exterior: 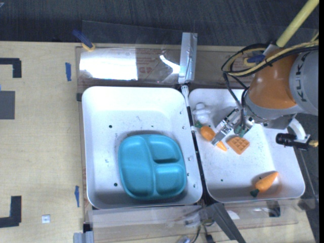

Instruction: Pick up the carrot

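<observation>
Wooden surface [35, 151] at far left, marked with black tape corners and short blue tape strips.

Left bin [96, 115]: shallow, white, faintly speckled. A teal divided plate [151, 166] with three compartments lies flat in its near half, slightly right of centre. Beyond this bin, a sheet of clear plastic [126, 65] lies along the far side, catching glare.

Right bin [288, 156]: white, sharing a rim with the left bin. In its far-left corner, a small white and pale green item [201, 114], too small to identify. Just nearer, close to the dividing rim, an orange piece with a green end [206, 132]; toy food by the look, kind unclear. Right of that, a tan waffle-patterned piece [239, 145] lies flat on the bin floor.

Gripper [223, 134] comes down at a slant over the far-left part of the right bin, between the orange piece and the waffle piece, tips close to both. Whether the fingers are spread or closed cannot be made out; nothing is clearly seen between them.

Carrot [267, 181]: orange, green top at its left end, lying in the near-right corner of the right bin, well apart from the gripper, untouched.

Arm [273, 85] enters from the right, orange band above the wrist, cables looped over it.
</observation>
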{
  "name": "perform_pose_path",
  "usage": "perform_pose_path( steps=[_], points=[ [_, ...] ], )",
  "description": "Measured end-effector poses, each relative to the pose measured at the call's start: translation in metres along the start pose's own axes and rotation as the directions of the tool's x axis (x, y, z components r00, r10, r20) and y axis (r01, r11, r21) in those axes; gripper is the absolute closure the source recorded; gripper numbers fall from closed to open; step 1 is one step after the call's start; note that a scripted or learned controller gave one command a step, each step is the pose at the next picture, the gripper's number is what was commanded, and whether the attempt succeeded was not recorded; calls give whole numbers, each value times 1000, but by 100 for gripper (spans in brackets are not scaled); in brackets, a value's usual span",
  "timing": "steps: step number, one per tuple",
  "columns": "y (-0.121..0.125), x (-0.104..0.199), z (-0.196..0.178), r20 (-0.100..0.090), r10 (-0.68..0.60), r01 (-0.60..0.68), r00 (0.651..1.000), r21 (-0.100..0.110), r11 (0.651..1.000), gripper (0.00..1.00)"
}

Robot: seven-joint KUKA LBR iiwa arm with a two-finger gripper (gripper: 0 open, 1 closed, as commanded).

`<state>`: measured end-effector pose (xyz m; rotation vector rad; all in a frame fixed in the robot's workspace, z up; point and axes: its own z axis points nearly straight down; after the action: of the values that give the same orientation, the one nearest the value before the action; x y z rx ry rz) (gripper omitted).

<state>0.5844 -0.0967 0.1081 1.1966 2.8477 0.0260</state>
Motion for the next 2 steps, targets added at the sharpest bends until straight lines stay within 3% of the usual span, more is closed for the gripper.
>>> perform_pose_path(
  steps=[1,2],
  points=[
    [3,-7,-17,18,4,-3,1000,-11,1000,100],
    [2,-6,-15,15,3,-3,1000,-8,1000,0]
  ],
)
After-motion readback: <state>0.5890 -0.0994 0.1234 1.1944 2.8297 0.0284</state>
